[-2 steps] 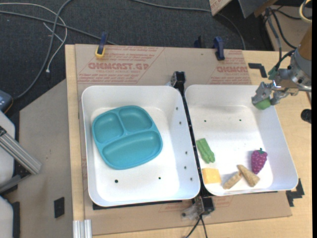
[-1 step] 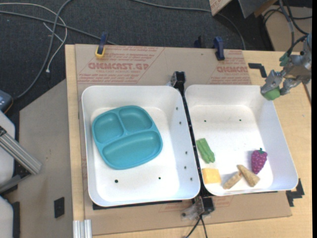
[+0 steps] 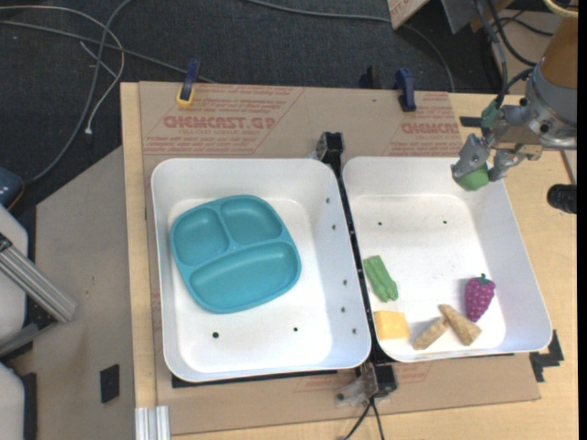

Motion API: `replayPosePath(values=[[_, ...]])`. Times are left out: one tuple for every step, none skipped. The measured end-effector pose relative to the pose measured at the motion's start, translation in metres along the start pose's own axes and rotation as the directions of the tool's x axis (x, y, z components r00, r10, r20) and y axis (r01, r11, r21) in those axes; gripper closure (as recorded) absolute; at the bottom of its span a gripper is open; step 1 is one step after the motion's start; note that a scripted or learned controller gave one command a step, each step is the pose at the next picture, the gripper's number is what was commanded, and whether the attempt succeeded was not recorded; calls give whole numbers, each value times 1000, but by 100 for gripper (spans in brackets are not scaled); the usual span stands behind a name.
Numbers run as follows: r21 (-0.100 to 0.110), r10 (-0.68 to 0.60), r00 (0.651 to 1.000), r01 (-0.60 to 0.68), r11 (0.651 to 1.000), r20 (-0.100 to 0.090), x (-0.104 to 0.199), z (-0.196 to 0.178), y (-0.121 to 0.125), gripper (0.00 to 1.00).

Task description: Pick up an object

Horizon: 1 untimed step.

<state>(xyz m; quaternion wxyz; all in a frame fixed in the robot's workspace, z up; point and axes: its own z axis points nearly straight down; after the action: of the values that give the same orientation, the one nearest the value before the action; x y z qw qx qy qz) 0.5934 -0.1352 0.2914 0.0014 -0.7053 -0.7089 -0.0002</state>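
My gripper (image 3: pixel 479 167) hangs above the far right corner of the right bin (image 3: pixel 431 227), shut on a small round green object (image 3: pixel 474 179) that shows between its fingers. Lying in the near part of the right bin are a green pickle-like piece (image 3: pixel 380 278), a yellow cheese block (image 3: pixel 392 324), two tan bread-like sticks (image 3: pixel 447 326) and a purple grape bunch (image 3: pixel 478 296). The left bin (image 3: pixel 183 328) holds a teal divided plate (image 3: pixel 237 252).
The bins sit side by side on a cardboard sheet (image 3: pixel 238 117) held by blue clamps (image 3: pixel 190 81) at the back. A black clip (image 3: pixel 329 145) joins the bins at the far edge. Cables lie on the dark floor beyond.
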Motion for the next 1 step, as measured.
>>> replayPosePath(values=[[1,1,1000,-1,1000,-1,44,9,-12,100]])
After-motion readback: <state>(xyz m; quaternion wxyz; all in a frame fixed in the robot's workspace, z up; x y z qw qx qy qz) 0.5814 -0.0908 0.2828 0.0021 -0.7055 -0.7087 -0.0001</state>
